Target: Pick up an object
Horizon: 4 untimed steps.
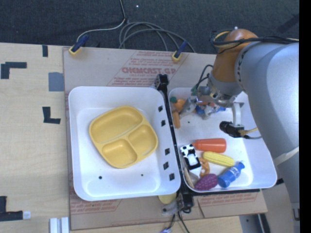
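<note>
My gripper (203, 106) is low over the far part of the right bin (257, 152), under the orange wrist band. A small orange toy (180, 103) lies just left of it, and an orange stick (175, 121) rests by the divider. Nearer the front lie a red-orange cylinder (210, 144), a yellow corn cob (218, 158), a blue bottle (231, 174), a purple piece (206, 182) and a black-and-white toy (189, 157). The gripper body hides whatever is directly under it.
The left bin (80, 130) holds a yellow divided plate (123, 136). The grey arm (272, 86) covers the right side of the right bin. Cables (146, 30) lie on the dark floor behind the bench.
</note>
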### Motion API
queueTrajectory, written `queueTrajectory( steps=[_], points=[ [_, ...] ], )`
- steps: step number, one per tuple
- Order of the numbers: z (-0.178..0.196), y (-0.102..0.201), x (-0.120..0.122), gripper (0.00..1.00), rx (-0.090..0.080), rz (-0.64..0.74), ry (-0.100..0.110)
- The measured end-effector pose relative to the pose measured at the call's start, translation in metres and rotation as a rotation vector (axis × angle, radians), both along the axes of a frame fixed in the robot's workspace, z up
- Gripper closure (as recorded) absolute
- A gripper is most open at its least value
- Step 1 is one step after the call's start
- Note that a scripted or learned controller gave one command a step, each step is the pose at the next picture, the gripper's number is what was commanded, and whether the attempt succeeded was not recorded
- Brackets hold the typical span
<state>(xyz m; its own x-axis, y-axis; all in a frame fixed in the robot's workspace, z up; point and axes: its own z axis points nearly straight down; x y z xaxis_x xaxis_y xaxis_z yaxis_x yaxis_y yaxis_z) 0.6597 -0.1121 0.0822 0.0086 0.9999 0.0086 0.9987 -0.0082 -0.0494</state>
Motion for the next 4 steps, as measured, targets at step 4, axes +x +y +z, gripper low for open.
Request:
queueTrajectory(
  steps=[4],
  points=[
    [0.0003, 0.0032, 0.0006, 0.0, -0.011, 0.0, -0.011]
  ],
)
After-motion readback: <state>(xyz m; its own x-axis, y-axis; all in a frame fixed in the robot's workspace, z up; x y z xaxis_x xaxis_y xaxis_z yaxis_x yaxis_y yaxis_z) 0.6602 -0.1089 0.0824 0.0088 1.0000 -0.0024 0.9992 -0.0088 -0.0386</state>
